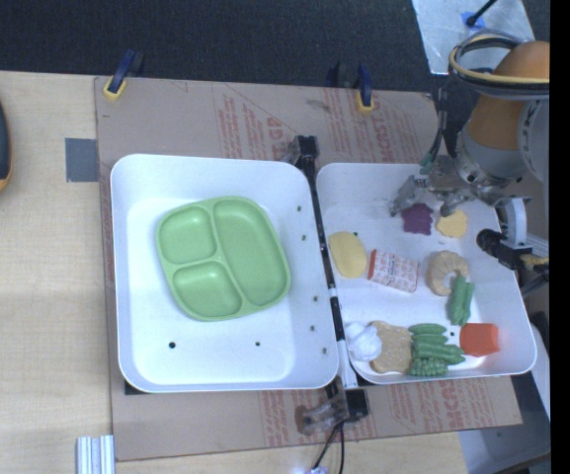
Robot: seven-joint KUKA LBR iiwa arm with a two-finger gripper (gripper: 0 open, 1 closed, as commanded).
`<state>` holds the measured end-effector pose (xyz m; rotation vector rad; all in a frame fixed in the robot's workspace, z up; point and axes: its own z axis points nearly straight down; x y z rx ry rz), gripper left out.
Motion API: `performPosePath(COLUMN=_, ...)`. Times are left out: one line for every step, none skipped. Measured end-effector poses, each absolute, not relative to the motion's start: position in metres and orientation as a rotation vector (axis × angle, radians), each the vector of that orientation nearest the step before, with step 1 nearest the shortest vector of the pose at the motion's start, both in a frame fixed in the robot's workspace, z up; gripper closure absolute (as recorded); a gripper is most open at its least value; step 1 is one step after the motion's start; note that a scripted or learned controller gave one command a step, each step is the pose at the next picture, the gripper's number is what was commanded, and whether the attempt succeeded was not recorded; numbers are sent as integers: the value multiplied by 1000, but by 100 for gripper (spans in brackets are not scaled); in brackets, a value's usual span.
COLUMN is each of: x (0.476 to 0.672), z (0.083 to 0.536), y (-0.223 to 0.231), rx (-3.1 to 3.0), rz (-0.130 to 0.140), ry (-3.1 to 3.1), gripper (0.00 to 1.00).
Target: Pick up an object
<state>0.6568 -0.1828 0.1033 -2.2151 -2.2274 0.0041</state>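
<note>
My gripper (428, 201) hangs low over the far part of the right bin (359, 191), its fingers spread open. A small purple piece (418, 219) lies just under and slightly in front of the fingers, not lifted. A pale yellow piece (452, 225) lies right beside it. Nothing is held between the fingers.
The right bin also holds a yellow lemon shape (348, 254), a red-and-white packet (393, 272), a tan ring (445, 271), a green pod (459, 301), a red block (479, 339), green beans (431, 350) and a cookie (391, 347). A green divided plate (223, 257) lies in the left bin (136, 334).
</note>
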Motion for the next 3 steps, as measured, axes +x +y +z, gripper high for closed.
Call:
performPosePath(x=657, z=114, y=-184, rx=-2216, rz=4, ry=-2230, gripper=100)
performPosePath(x=657, z=114, y=-184, rx=-2214, rz=5, ry=-2230, gripper=0)
performPosePath(x=656, z=91, y=-186, rx=-2215, rz=7, ry=-2223, gripper=0)
